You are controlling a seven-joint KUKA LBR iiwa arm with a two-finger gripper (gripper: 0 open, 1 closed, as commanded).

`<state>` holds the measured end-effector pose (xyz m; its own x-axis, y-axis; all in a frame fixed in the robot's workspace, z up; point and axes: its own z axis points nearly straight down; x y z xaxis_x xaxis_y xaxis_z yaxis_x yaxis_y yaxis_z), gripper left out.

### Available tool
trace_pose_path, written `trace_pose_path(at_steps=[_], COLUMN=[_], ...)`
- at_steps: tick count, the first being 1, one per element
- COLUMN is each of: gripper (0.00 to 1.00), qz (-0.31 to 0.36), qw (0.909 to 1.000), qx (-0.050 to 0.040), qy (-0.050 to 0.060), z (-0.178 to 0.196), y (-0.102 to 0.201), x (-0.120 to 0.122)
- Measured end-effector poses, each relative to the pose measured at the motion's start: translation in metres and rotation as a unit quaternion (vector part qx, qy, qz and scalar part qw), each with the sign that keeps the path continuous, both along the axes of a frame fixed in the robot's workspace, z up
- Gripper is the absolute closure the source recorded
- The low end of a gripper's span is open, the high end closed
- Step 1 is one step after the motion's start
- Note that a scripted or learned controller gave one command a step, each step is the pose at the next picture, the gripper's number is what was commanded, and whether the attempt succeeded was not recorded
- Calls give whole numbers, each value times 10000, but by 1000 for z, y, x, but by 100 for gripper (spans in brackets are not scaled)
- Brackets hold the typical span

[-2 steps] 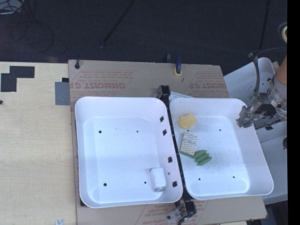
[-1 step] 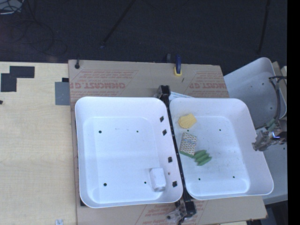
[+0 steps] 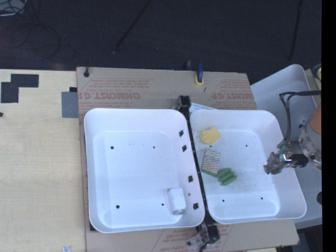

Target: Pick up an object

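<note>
The tool hangs over the right edge of the right bin, gripping nothing; whether it is spread or pressed together I cannot tell. Near that bin's left wall lie three things: a yellow piece toward the far side, a patterned card just nearer, and a green object beside the card's near corner. The left bin holds a white block close to its near right corner.
</note>
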<state>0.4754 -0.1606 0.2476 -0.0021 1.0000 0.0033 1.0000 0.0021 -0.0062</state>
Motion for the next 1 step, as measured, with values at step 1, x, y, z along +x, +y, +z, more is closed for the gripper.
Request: trace_pose_path(at_steps=[1], gripper=[100], qz=[12], qw=[10000], qx=[-18], qy=[-69], z=[91], y=[35], x=[2])
